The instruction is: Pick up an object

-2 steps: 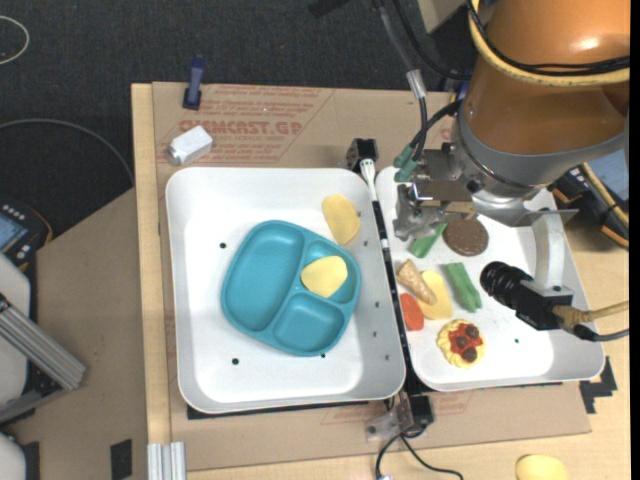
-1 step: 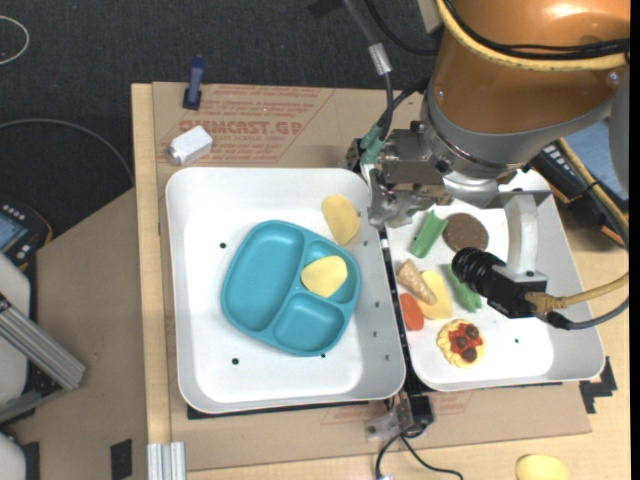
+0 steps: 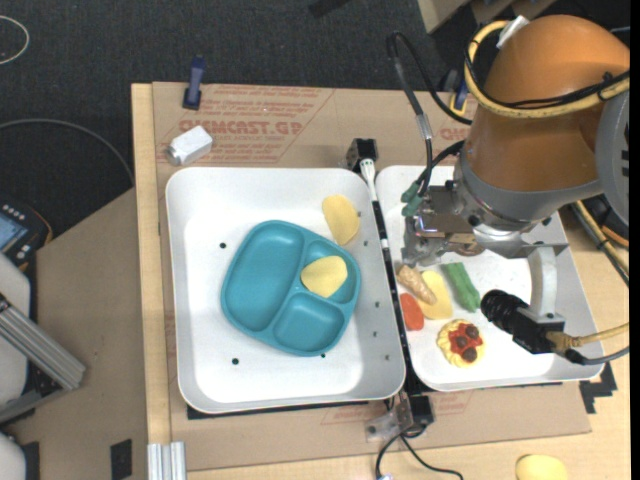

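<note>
My gripper point(image 3: 428, 251) hangs over the left part of the right bin point(image 3: 520, 370), under the orange wrist band. Right beneath it lie a tan bread-like piece point(image 3: 417, 285) and a pale yellow piece point(image 3: 437, 304), with a green stick point(image 3: 463, 284) to their right. An orange-red piece point(image 3: 411, 313) rests by the bin's left wall. A small round pizza toy point(image 3: 462, 342) sits near the front. Nothing shows between the gripper and these things.
The left bin point(image 3: 200, 348) holds a teal divided plate point(image 3: 262, 290) with a yellow piece point(image 3: 325, 275) in one compartment. Another yellow piece point(image 3: 341, 217) lies beside the plate's far right. A white block point(image 3: 190, 145) and a blue clip point(image 3: 194, 83) rest on the cardboard behind.
</note>
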`<state>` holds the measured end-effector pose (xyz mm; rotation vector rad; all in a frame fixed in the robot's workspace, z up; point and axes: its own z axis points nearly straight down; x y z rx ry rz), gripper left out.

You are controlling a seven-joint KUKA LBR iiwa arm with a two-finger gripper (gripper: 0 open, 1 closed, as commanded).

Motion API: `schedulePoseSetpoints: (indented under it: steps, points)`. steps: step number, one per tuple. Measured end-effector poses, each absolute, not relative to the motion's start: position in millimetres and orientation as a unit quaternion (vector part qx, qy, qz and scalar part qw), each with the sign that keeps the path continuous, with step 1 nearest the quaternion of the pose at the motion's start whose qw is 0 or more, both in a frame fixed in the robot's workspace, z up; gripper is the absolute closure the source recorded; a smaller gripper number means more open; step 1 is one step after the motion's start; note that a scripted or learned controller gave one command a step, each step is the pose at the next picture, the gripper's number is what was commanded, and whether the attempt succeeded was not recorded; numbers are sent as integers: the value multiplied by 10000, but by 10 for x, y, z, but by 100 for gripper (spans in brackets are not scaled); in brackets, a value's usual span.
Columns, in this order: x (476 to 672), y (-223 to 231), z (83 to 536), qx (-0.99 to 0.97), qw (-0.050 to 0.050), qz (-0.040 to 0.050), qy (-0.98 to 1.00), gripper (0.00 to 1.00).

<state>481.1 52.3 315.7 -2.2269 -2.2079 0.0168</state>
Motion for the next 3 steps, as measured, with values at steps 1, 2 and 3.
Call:
schedulePoseSetpoints:
  steps: [1, 2, 3]
  points:
    - [4822, 565, 3207, -7075, 3, 1, -7067, 0]
    - [4802, 985, 4706, -7052, -51, -90, -7089, 0]
    - [4799, 970, 4722, -7066, -14, -17, -7076, 100]
